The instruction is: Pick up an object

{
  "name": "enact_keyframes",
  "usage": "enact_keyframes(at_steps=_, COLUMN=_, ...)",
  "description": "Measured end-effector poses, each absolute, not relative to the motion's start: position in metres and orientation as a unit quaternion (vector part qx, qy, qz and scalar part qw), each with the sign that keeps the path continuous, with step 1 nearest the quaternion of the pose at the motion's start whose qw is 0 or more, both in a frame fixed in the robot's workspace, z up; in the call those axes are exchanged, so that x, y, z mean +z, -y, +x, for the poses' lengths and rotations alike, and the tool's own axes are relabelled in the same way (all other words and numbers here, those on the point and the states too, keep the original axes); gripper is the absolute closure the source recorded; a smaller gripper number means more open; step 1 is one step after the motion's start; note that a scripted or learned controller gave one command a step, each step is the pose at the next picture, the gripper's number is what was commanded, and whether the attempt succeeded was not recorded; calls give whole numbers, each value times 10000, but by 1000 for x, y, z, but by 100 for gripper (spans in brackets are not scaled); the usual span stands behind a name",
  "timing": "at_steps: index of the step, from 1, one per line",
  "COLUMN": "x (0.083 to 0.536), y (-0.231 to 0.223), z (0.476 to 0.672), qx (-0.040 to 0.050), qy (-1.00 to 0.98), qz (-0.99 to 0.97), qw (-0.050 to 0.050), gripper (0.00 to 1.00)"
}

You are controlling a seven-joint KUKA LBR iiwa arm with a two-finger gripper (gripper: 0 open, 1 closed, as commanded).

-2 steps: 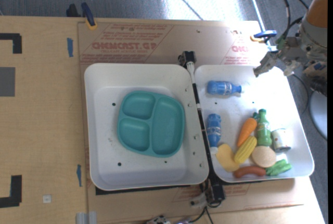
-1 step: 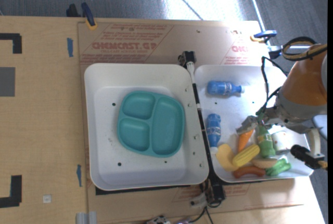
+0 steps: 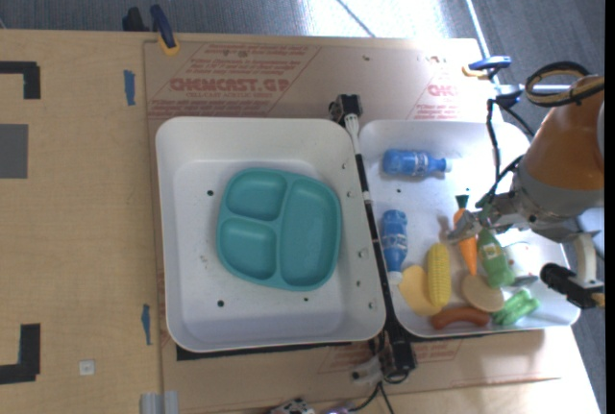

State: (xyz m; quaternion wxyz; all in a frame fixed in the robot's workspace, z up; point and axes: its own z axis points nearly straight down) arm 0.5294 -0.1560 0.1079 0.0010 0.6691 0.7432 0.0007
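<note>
I've got the gripper (image 3: 468, 226) low in the right white bin (image 3: 423, 138), right at the orange toy carrot (image 3: 468, 254) beside the yellow plastic corn cob (image 3: 438, 275). Finger spread, I can't tell; it's too cluttered there. Maybe touching the carrot's top.

two white bins (image 3: 183, 210), two blue bottles (image 3: 414, 163) (both lying), one teal plate (image 3: 280, 228)

A grey arm with an orange band (image 3: 569, 145) reaches from the right, its pincer (image 3: 468, 228) low over toy food in the right bin (image 3: 423, 135): corn (image 3: 438, 274), a carrot (image 3: 468, 254), a sausage (image 3: 460, 316) and two blue bottles (image 3: 413, 163). The left bin (image 3: 183, 230) holds a teal divided plate (image 3: 280, 228).
</note>
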Motion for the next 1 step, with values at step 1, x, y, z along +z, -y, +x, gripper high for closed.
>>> enact_keyframes(at_steps=1, x=206, y=99, z=531, qx=5, qy=-7892, qz=6141, qw=7, gripper=100)
